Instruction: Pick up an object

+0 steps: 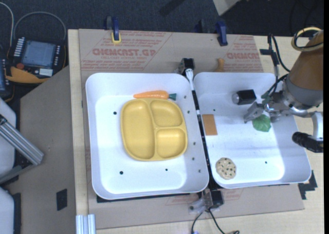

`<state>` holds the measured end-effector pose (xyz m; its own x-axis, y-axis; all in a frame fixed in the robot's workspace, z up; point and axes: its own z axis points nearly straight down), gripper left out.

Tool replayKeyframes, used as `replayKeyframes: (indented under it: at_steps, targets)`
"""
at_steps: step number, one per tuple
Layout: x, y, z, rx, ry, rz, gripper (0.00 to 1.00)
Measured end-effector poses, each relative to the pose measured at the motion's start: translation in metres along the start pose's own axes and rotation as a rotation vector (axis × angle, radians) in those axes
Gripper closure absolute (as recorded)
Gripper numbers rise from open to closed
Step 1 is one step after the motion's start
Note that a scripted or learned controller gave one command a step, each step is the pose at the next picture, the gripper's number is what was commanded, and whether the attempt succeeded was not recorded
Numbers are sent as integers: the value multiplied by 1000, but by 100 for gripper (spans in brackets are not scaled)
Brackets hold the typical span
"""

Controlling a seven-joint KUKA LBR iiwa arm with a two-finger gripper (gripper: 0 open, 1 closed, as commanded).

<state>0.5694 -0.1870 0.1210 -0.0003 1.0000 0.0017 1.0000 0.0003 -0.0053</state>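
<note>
— Target? Likely the green object (262, 124), small and soft-looking, lying in the right bin (288, 174) toward its far right, directly under the gripper (260, 113). Probably light and a little squashy; best pinched across its middle.

— Jaws? Spread apart, straddling the green object, nothing clamped.

— Count? Right bin: one green object, one cookie (225, 167), one brown card (209, 124), one black block (244, 96). Left bin (103, 171): one yellow divided tray (153, 128), one carrot (152, 94) just beyond it.

Green obj (262, 124), right bin, just under hand (260, 113), mid-rear.
</note>
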Motion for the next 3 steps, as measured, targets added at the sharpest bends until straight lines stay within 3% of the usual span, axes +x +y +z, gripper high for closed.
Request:
replayKeyframes:
  at_steps: [1,2,3]
  targets:
    - [1,0,38,-2,0,0,0]
    - [-1,2,24,-9,-4,0,100]
    - [10,4,-28,-12,-4,-1,100]
